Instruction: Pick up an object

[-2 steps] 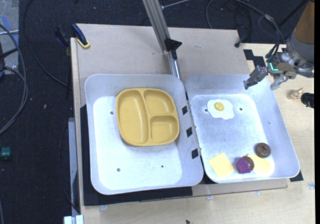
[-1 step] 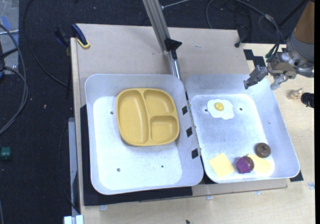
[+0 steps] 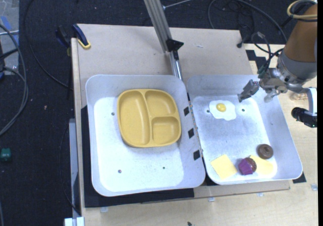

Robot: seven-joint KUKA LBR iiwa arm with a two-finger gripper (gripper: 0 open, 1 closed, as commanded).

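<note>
My gripper (image 3: 259, 92) hangs over the back right part of the right bin (image 3: 282, 134), fingers spread apart with nothing between them. A fried egg (image 3: 222, 109) lies in the bin just left of and below it, apart from the fingers. Near the bin's front edge sit a yellow cheese slice (image 3: 223, 166), a purple object (image 3: 247, 166) and a brown doughnut-like piece (image 3: 264, 151), with a pale yellow piece (image 3: 266, 168) beside them.
The left bin (image 3: 101, 139) holds a yellow divided plate (image 3: 149, 117). A metal pole (image 3: 157, 10) slants from the back down to the gap between the bins. The bench's wooden top (image 3: 126, 48) lies behind both bins.
</note>
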